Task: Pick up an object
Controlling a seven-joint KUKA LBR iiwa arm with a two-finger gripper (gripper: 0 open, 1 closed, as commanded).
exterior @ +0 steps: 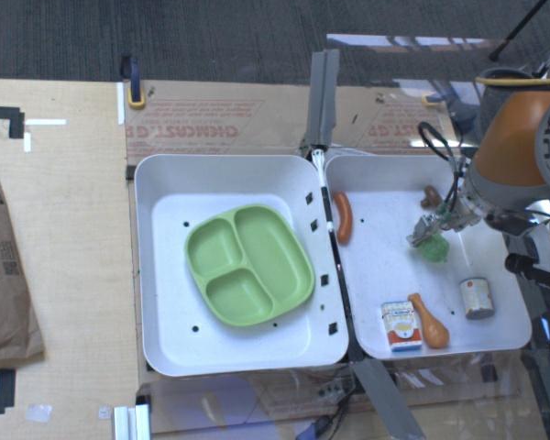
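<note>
My gripper (428, 232) is low in the right bin (385, 191), near its middle right, under the grey wrist with the orange band. A small green object (435, 249) lies right beneath its tip, touching or nearly touching it; I cannot tell if it is gripped. A small brown piece (431, 195) sits just behind the gripper. An orange-red sausage (343, 218) lies by the bin's left wall. A small can (477, 298), an orange drumstick-shaped toy (429, 321) and a little carton (401, 325) rest near the front.
The left bin (165, 191) holds a green divided plate (248, 264). A grey divider post (322, 99) rises behind the seam between the bins. A brown paper bag (5, 273) lies on the bench at the far left.
</note>
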